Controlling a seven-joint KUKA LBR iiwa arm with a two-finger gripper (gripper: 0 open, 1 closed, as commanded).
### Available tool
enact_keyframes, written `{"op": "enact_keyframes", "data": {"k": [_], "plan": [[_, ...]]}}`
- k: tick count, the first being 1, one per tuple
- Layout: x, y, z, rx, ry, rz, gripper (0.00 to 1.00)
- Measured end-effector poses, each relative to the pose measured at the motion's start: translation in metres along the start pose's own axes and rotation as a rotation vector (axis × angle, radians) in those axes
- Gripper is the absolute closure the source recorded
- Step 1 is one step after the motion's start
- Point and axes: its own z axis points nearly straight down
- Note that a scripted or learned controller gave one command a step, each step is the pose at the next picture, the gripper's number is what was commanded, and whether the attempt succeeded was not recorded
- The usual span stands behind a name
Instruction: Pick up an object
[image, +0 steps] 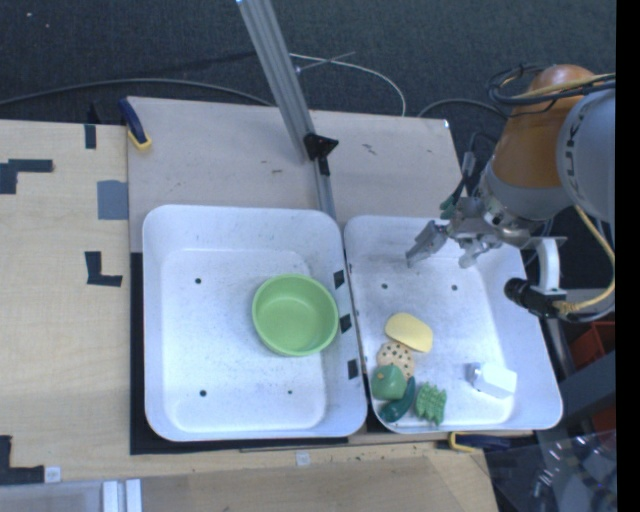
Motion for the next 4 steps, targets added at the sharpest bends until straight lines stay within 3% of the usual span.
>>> {"op": "enact_keyframes", "data": {"k": [2, 3, 4], "plan": [[-0.006, -0.001, 0.111, 0.002, 0.001, -0.001, 0.0], [-0.006, 0.001, 0.097, -0.003, 0.001, -0.002, 1.0], [-0.014, 0.0, 0.051, -0.009, 0.0, 0.0, 1.0]]}}
